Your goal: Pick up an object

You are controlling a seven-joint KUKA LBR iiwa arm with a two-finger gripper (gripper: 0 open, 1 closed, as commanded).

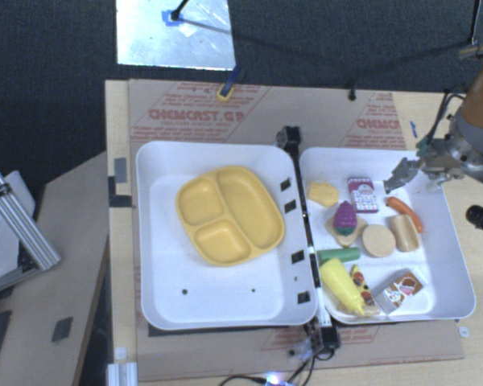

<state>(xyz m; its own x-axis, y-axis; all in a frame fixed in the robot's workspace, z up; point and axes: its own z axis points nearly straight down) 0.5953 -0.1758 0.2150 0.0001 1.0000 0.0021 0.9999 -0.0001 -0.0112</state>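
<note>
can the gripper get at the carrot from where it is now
Probably yes. The gripper hovers over the right bin, just up and left of the carrot. Nothing lies on the carrot, though the bread roll touching it crowds one side.

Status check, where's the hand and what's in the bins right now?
Hand over far edge of right bin, nothing seen in it. Nearest: red carton, carrot. Yellow tray in left bin. No blocker seen.
</note>
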